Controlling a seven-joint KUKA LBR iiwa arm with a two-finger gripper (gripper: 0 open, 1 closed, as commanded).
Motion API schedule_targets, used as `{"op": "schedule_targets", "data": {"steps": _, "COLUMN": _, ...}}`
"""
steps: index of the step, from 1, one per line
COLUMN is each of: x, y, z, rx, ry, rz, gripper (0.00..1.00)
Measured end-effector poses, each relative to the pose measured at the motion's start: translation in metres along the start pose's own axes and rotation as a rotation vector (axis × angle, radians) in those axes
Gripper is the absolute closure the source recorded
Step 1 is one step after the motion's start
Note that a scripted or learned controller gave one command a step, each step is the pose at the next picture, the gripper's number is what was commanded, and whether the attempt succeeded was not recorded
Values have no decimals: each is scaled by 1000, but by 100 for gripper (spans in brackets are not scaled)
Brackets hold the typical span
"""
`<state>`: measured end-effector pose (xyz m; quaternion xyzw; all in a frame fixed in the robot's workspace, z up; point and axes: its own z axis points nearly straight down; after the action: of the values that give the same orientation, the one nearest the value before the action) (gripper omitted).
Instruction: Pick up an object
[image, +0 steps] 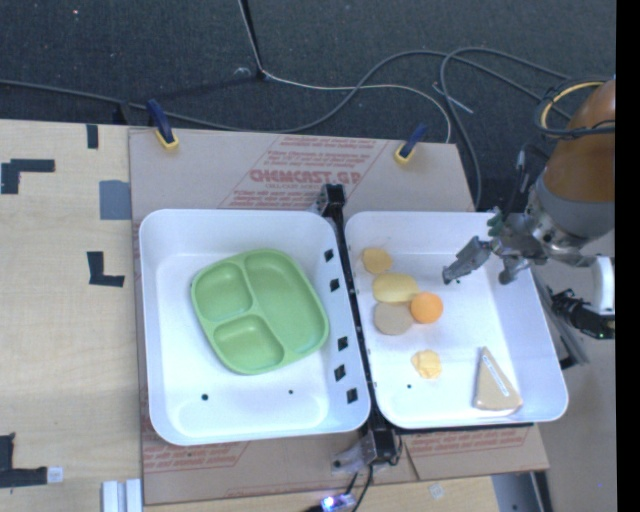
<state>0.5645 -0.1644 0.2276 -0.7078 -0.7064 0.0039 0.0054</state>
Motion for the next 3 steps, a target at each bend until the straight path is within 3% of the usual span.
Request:
{"op": "schedule_targets", "data": {"steps": 1, "x": 0, "y": 3, "z": -6, "rx": -12, "ry": -2, "rz": -3, "gripper": 0}}
{"op": "schedule_targets", "data": {"steps": 3, "x": 1, "y": 3, "z": 103, "rx": -7, "ry": -2, "rz": -3, "gripper": 0}}
